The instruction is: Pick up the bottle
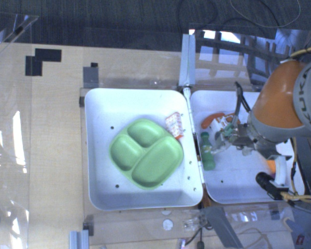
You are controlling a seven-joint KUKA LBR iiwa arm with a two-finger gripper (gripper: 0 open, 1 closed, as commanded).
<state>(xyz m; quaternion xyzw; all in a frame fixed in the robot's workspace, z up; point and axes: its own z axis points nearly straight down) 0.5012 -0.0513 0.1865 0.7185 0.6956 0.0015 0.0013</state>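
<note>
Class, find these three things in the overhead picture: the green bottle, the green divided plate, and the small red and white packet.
green bottle (pixel 207 152): camera view, middle of its body.
green divided plate (pixel 146 153): camera view, centre ridge between compartments.
red and white packet (pixel 174 124): camera view, middle of the wrapper.

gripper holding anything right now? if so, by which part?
Cannot be told. The gripper is low in the right bin, just right of the green bottle lying near the left wall. Nothing visibly sits between its tips.
</note>
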